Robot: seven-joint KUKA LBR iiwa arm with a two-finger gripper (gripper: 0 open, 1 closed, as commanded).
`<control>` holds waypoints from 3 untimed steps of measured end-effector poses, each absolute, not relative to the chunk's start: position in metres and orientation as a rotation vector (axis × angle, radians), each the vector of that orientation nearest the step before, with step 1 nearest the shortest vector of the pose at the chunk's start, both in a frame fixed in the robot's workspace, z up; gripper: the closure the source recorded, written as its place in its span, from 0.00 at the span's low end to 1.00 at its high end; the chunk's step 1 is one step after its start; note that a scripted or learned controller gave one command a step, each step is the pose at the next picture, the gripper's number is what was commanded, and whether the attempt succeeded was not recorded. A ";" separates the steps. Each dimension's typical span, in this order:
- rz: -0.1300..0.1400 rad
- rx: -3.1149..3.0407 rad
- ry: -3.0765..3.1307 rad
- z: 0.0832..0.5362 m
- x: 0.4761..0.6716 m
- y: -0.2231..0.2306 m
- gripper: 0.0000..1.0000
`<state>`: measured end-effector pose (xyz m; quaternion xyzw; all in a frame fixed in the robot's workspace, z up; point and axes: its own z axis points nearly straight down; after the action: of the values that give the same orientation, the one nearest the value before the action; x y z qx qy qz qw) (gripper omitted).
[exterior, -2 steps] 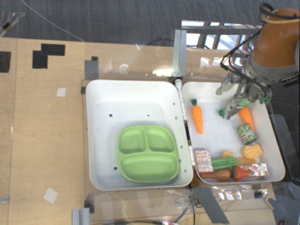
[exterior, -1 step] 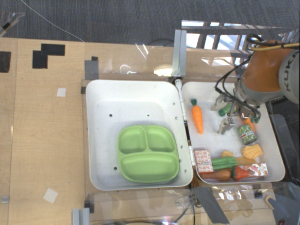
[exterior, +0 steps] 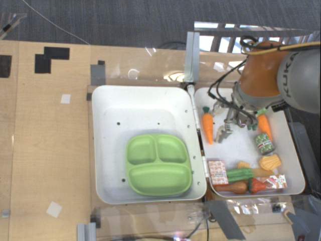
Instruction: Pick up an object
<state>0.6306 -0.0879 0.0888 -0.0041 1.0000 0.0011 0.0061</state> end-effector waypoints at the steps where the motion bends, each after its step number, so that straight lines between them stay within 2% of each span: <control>1: -0.005 -0.035 3.129 0.090 0.562 -0.140 0.00; 2: -0.004 -0.496 3.090 0.108 0.622 -0.146 0.00; 3: -0.004 -0.455 3.097 0.088 0.612 -0.185 0.00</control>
<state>0.6121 -0.1846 0.0884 -0.1452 0.9894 -0.0013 0.0055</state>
